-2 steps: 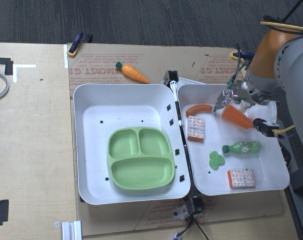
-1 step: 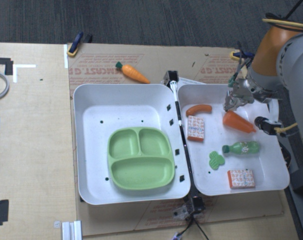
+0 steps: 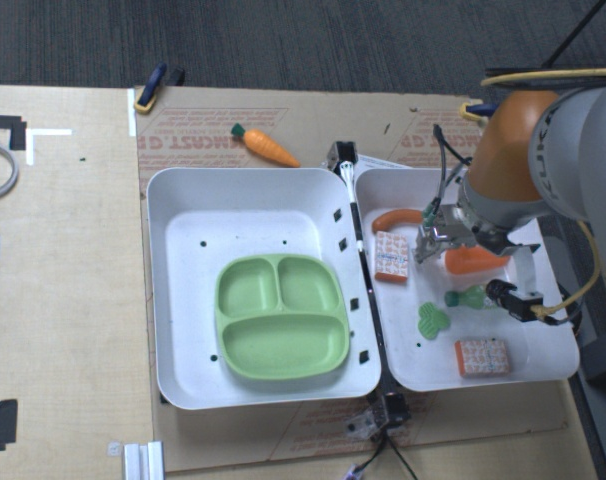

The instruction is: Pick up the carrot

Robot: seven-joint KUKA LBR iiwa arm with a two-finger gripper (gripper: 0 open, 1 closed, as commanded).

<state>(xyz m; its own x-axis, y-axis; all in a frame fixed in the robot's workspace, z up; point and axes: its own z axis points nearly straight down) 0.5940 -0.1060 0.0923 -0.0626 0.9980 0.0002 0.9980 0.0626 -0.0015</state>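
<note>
my gripper (image 3: 435, 236), state i cannot tell, hangs in the right bin (image 3: 543, 363); the carrot (image 3: 266, 145) lies outside beyond the left bin's (image 3: 173, 298) far edge, long axis along it.

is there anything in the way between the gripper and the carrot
Yes. The gripper is low in the right bin, while the carrot lies outside both bins on the cardboard behind the left bin. The bins' raised walls and the black clamp near their shared back corner lie between them, so the arm must probably lift first.

The carrot (image 3: 266, 146) lies on the tabletop (image 3: 63, 298) behind the left bin (image 3: 173, 268), which holds a divided plate (image 3: 281, 316).
</note>
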